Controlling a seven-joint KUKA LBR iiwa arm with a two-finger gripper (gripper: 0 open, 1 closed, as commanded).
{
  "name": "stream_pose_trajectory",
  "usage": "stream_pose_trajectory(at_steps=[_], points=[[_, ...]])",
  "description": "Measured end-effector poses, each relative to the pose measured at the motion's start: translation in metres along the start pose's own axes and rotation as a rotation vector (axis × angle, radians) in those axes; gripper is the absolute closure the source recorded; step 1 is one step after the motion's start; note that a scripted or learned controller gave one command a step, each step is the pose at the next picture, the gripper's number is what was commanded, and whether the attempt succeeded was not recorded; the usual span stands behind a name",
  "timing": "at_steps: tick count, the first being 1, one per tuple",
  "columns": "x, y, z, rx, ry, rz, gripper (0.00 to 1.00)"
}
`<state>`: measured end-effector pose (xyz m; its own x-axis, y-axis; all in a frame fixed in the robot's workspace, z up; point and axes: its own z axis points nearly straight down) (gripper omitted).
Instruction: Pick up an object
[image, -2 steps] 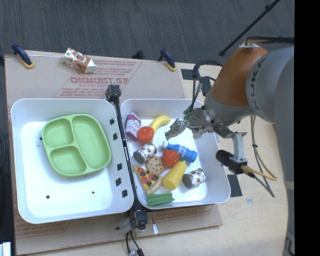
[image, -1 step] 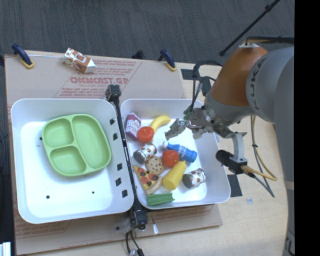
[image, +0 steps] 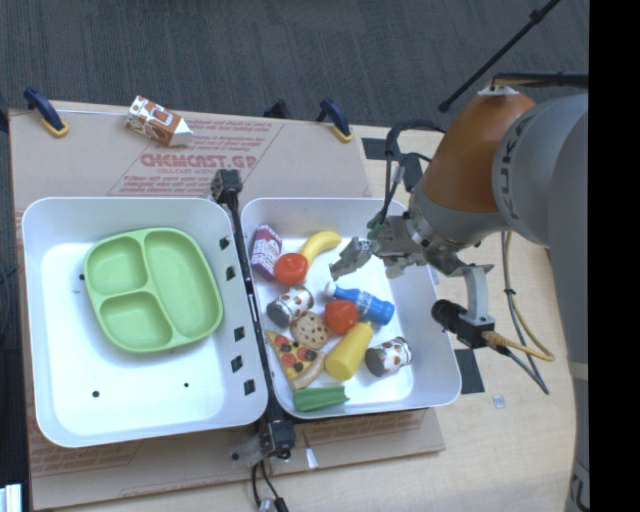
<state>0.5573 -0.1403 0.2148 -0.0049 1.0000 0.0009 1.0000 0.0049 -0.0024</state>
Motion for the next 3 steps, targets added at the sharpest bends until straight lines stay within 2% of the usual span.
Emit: stream_pose_trajectory(at_steps=[2, 3], points=[[0.000, 0.000, 0.000, 0.000, 0.000, 0.000, 0.00], [0.003, -0.037, 0.020, 0.002, -0.001, -0.002, 0.00]])
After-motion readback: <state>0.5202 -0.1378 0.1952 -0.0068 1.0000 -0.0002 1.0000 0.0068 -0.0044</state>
